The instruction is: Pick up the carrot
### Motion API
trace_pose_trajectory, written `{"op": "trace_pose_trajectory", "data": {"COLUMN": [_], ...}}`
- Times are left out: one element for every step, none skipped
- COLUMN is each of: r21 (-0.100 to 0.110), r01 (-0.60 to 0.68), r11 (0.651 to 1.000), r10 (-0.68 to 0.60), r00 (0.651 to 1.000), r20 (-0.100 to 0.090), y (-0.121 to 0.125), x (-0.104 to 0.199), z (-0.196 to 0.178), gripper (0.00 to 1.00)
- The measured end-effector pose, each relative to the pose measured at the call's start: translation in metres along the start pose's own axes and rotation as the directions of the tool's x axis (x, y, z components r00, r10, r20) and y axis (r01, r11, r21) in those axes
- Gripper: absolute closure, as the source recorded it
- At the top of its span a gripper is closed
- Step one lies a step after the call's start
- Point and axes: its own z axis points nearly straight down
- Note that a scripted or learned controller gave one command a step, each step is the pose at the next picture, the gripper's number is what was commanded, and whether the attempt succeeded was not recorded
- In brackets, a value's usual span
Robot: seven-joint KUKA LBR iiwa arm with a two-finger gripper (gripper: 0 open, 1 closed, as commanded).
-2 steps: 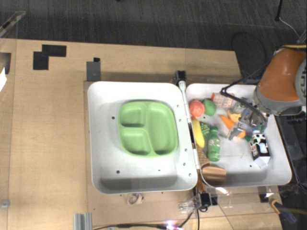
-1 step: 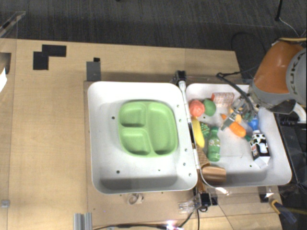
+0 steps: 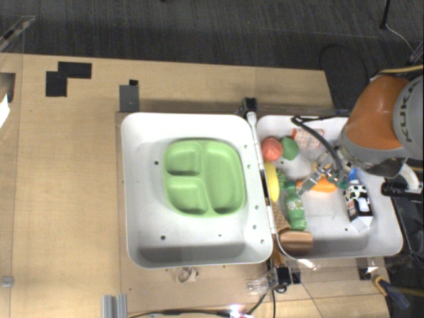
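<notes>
The carrot (image 3: pixel 324 186) lies in the right bin (image 3: pixel 384 240), about midway across its floor and a little toward the back wall, an orange piece pointing its thin end toward the left. The gripper (image 3: pixel 322 173) is right on top of it, its metal fingertips touching or just above the carrot's upper side; whether the fingers are spread or closed cannot be told, and the carrot is not clearly between them. The grey arm (image 3: pixel 381 121) with its orange band comes in over the right bin's back right corner.

Just right of the carrot, a small black-and-white carton (image 3: pixel 358 201) lies along the right side of the bin floor. To the carrot's left, a green bottle (image 3: pixel 293 204) lies lengthwise, and beside that a yellow banana (image 3: pixel 271 182) runs along the left wall. Near the back left corner are a red ball-like fruit (image 3: pixel 271 149) and a green item (image 3: pixel 289 148), touching each other. A brown item (image 3: pixel 295 241) sits at the front left corner against the front wall.

The left bin (image 3: pixel 142 244) stands just beside, their walls meeting. A light green divided plate (image 3: pixel 203 176) with three compartments rests in its middle. Both bins sit on the wooden bench (image 3: pixel 59 211).
</notes>
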Motion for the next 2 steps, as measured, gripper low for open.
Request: {"op": "trace_pose_trajectory", "data": {"r21": [0.013, 0.008], "r01": [-0.112, -0.215], "r11": [0.994, 0.977], "r10": [0.113, 0.215], "r00": [0.994, 0.976], "r20": [-0.010, -0.013], "y": [0.031, -0.008], "x": [0.028, 0.074], "z": [0.006, 0.004], "gripper": [0.00, 0.00]}}
